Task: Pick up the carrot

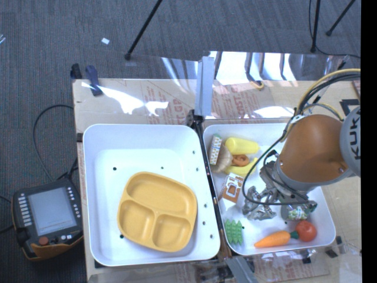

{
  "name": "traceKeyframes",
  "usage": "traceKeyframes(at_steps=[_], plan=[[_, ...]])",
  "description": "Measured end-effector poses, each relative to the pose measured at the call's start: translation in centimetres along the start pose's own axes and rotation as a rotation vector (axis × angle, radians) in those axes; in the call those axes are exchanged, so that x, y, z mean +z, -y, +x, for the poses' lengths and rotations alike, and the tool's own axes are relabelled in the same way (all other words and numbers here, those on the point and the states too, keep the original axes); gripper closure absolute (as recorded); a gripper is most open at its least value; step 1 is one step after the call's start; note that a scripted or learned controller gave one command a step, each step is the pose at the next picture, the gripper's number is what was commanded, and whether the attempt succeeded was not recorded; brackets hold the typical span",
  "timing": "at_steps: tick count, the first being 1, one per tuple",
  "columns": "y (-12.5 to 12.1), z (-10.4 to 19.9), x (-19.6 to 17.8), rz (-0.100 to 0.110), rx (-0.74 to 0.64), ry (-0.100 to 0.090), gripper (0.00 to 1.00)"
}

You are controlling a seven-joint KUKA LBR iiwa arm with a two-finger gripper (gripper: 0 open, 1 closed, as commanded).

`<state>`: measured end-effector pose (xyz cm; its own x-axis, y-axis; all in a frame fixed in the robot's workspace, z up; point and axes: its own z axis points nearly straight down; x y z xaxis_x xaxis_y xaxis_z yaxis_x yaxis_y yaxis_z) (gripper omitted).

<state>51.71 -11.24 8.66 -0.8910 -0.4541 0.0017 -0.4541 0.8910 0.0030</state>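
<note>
The carrot (273,239), orange with a green top, lies near the front edge of the right bin (327,214). My gripper (262,207) hangs over the middle of that bin, a short way behind the carrot and to its left. The orange band of the arm (310,150) covers the bin's right half. The carrot lies free on the bin floor, apart from the gripper.
A red tomato (306,231) touches the carrot's green end. A green ridged toy (234,231), a small orange box (232,188), yellow pieces (242,145) and a bread-like item (216,151) share the right bin. A yellow divided plate (157,211) lies in the left bin (106,158).
</note>
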Motion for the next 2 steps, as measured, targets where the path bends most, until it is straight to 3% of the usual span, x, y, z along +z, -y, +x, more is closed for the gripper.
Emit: traceKeyframes(at_steps=[1, 2], plan=[[-2.6, 0.2, -2.9, 0.002, -0.028, 0.003, 1.0], [0.8, 0.7, -1.2, 0.0, -0.255, 0.002, 1.0]])
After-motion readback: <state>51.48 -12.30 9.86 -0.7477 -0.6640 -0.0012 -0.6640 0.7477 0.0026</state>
